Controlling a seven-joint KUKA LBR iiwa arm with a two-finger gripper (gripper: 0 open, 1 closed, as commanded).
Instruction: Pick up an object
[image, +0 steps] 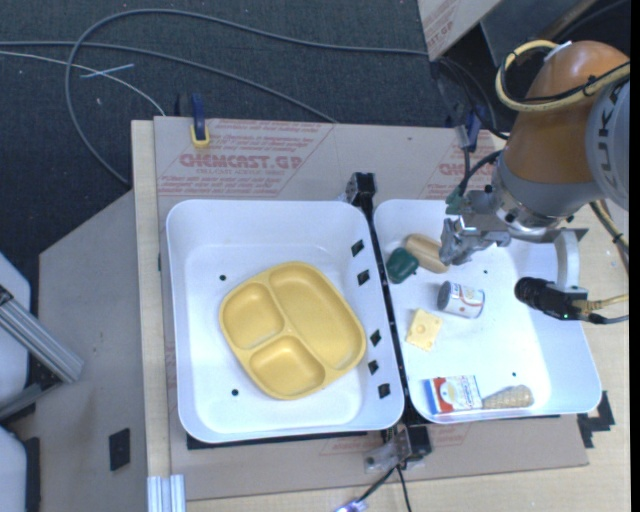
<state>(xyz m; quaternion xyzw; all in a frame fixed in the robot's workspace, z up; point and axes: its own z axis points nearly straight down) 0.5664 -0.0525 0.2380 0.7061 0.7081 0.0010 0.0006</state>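
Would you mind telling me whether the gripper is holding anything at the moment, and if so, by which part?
Nothing is visibly held. The gripper hangs over the right bin, beside the tan roll.

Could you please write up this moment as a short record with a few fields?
left bin: holds a yellow divided plate
right bin: holds a tan roll, a green piece, a small can, a cheese wedge, a small carton and a cone
end effector: low over the right bin's far side, just above the tan roll
held: nothing seen between its fingers
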